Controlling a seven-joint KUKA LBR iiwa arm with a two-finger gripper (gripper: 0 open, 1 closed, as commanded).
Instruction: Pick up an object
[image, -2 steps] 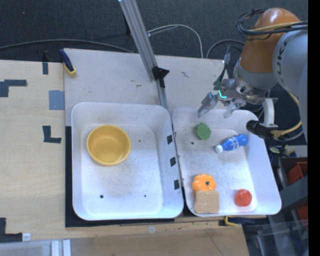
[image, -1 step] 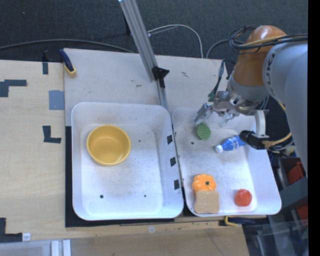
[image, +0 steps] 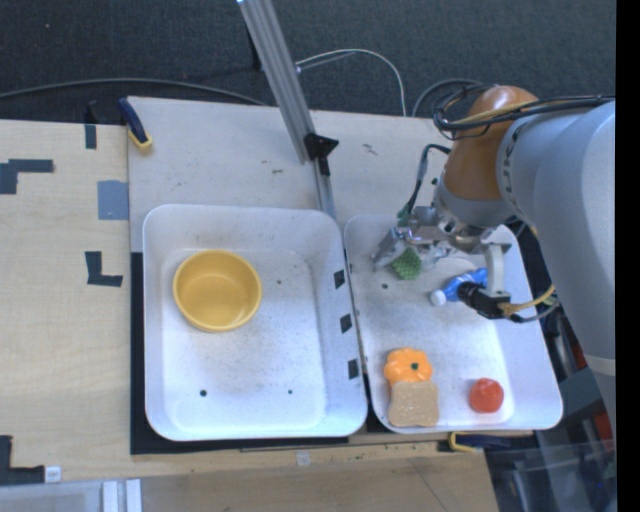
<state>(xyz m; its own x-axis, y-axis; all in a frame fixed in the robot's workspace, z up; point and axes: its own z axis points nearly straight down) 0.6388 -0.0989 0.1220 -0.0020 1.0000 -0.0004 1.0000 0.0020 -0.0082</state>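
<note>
The gripper (image: 398, 252) hangs low over the top end of the right bin (image: 440, 335), close to the wall it shares with the left bin (image: 240, 212). I cannot tell if it is open or closed, and I cannot tell if it has hold of anything. Right under it, touching it or just about, sits a small green thing (image: 406, 266) with a bumpy look. That is the nearest thing to pick up. I think it is light and maybe a bit soft, so it should not break. It is small and lumpy though, so it could roll or pop out. A good hold would be across its middle, from two sides. Just beside it, on the side away from the left bin, lies a blue and white thing (image: 455, 290). It is close enough to get bumped, so the gripper should come straight down. The bin wall is near too, and it could get in the way. Down at the near end of the same bin are an orange toy (image: 408, 366), a tan square (image: 413, 405) touching it, and a red ball (image: 486, 395). They are well apart from the gripper. A yellow bowl (image: 217, 290) sits in the left bin, far off and no trouble.
</note>
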